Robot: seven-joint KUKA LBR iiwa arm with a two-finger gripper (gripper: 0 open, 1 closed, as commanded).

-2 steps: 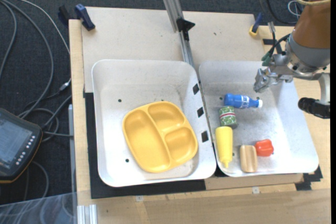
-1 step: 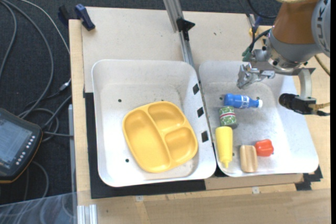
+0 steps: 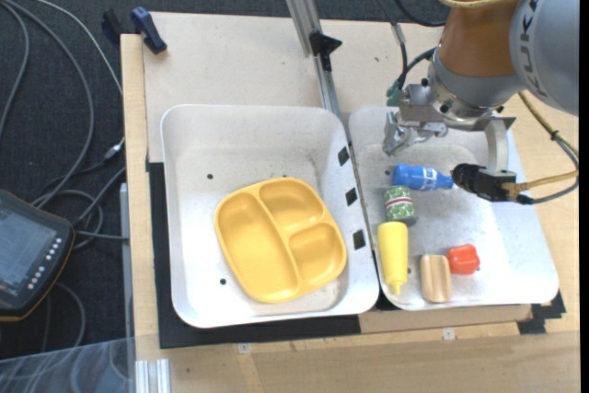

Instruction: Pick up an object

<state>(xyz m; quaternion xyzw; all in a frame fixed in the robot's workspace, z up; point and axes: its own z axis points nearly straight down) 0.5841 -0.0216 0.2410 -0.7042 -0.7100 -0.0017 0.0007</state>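
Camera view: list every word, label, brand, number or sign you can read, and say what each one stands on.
"KU": vertical letters on the grey arm, cut off at the picture's edge.
Blue bottle: white label, too blurred to read.
Small green can: patterned label, too small to read.
Handheld pendant on the floor: screen and buttons, nothing legible.

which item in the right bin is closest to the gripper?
The blue bottle, lying on its side just below the gripper. The green can, yellow bottle, tan piece and orange piece sit farther down.

Glossy yellow plastic plate (image 3: 280,239), matt white bins (image 3: 184,161).
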